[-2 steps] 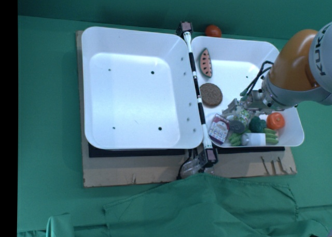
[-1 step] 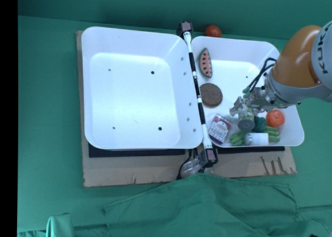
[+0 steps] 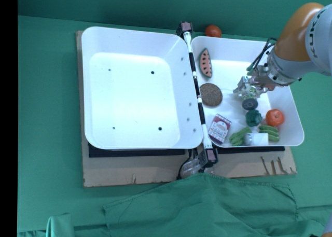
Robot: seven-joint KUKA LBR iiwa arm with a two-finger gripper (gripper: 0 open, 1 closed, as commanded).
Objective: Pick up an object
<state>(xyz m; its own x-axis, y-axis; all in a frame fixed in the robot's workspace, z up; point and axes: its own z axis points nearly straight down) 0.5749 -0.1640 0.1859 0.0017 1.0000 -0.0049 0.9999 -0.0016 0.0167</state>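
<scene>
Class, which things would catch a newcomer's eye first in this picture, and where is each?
The grey arm with its orange band reaches in from the right, its gripper low over the right white bin. There a red watermelon slice, a brown round disc and an orange-red tomato stand out.

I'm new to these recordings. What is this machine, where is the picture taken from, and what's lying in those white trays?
This is one camera fixed above a bench, looking down at a slant. The grey arm with an orange band reaches in from the right; its hand hangs low over the right tray. Whether it holds anything cannot be told. That tray contains a watermelon slice, a brown disc, a red packet, a tomato, and some green pieces. A second tomato lies on the cloth behind the trays. The left tray sits beside it.
</scene>
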